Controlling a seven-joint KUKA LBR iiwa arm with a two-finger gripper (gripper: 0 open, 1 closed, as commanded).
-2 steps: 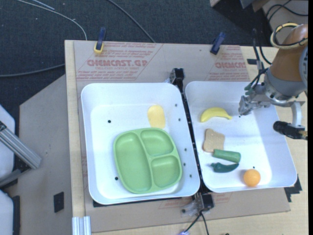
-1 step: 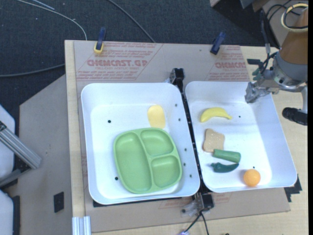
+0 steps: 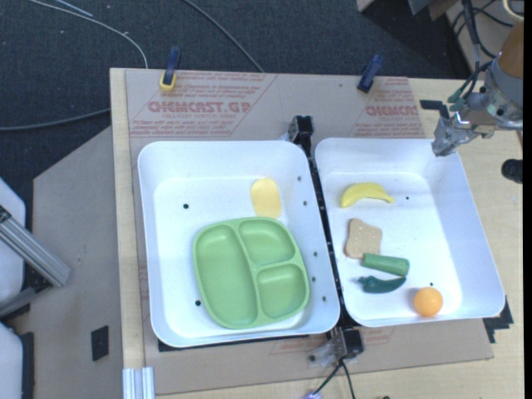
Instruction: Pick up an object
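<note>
Claw [image 3: 445, 142] hangs over the right bin's [image 3: 465, 223] far corner, well off the banana [image 3: 366, 194]; its grip state I can't tell.

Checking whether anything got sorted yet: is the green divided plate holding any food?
Empty. All three compartments of the green divided plate show bare green; the pale yellow piece lies beside it on the left bin floor.

Two smooth, slightly glossy white plastic bins [image 3: 158, 223] sit on a matt brown cardboard-like sheet [image 3: 274, 98] with printed red lettering. The green divided plate [image 3: 249, 271] looks like smooth matt plastic. The toy banana [image 3: 366, 194] and orange ball [image 3: 429, 302] appear smooth plastic. The bread slice [image 3: 363, 238] looks rough and grainy. The end effector [image 3: 450, 136] looks like dull grey metal.
</note>
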